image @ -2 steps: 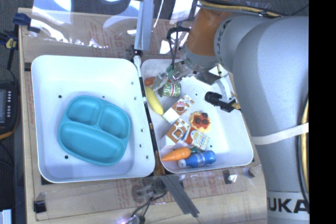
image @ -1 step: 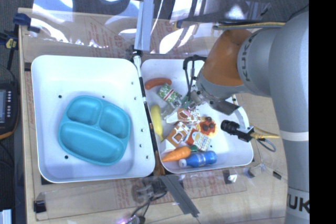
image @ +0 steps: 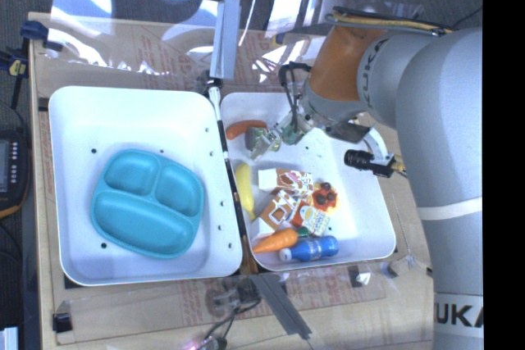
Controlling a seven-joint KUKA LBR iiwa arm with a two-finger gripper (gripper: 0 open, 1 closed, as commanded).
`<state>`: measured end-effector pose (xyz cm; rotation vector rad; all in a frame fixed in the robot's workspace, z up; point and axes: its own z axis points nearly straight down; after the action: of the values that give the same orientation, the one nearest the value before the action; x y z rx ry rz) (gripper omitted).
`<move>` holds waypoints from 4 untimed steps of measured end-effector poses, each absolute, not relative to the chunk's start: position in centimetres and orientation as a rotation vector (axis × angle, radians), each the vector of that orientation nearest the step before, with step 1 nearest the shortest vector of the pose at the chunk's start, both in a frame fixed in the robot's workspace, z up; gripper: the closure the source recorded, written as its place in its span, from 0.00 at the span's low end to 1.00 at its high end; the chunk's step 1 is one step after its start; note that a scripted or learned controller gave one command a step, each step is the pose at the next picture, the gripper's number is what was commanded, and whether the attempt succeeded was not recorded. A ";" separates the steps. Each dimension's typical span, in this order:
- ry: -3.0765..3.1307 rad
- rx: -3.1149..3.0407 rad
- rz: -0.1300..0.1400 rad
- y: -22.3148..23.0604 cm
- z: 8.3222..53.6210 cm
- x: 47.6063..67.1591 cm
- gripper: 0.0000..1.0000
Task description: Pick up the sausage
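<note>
The sausage (image: 244, 129), reddish-brown and short, lies in the right bin (image: 373, 213) near its far left corner. My gripper (image: 265, 142) hangs just to the right of it and slightly nearer, low over the bin floor, its grey-green fingers pointing toward the sausage's right end. I cannot make out whether anything sits between them. The grey arm with its orange band (image: 340, 65) reaches in from the right above the bin.
A banana (image: 244, 187), a carrot (image: 276, 240), a blue bottle (image: 313, 248) and several small printed packets (image: 289, 201) crowd the right bin's near half. A blue divided plate (image: 149, 202) rests in the left bin (image: 74, 119).
</note>
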<state>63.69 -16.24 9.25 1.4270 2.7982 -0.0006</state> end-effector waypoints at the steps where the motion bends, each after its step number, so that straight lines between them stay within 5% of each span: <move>1: 2.831 1.357 0.000 -14.0 9.4 65.8 0.00; 2: 2.886 1.248 -0.001 -15.1 9.2 64.3 0.00; 4: 2.915 1.159 0.001 -15.0 9.4 65.5 0.00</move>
<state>65.51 -14.96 9.40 1.1591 2.9151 0.0005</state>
